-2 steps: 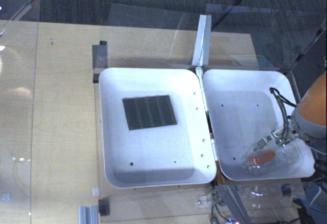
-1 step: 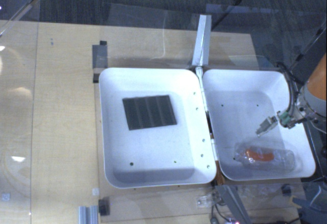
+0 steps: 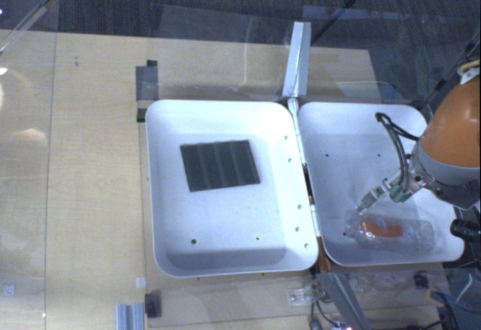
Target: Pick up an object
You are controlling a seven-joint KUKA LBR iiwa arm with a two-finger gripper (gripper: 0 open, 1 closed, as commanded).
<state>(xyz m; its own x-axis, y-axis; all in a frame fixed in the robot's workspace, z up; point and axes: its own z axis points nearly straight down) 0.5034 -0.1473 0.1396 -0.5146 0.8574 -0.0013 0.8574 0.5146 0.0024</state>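
Bench (image 3: 83, 171): pale wood, two white bins side by side. Left bin (image 3: 169, 238) holds a dark ribbed mat (image 3: 220, 165), lying flat, upper-centre. Right bin (image 3: 338, 140) sits just beside it, rims touching at centre.

Arm (image 3: 455, 144) comes in from right edge, orange band bulking over right bin's far side, grey wrist below it. Black cable loops off wrist toward bin centre. Wrist angled down-left, gripper (image 3: 373, 199) low over bin's near half.

Fingers: too small/blurred, can't tell open or closed, nothing seen betw. them.

Object: clear plastic bottle (image 3: 391, 231) w/ orange inside, lying on its side on bin floor, near front rim, just below gripper tip. Contact w/ it unclear.
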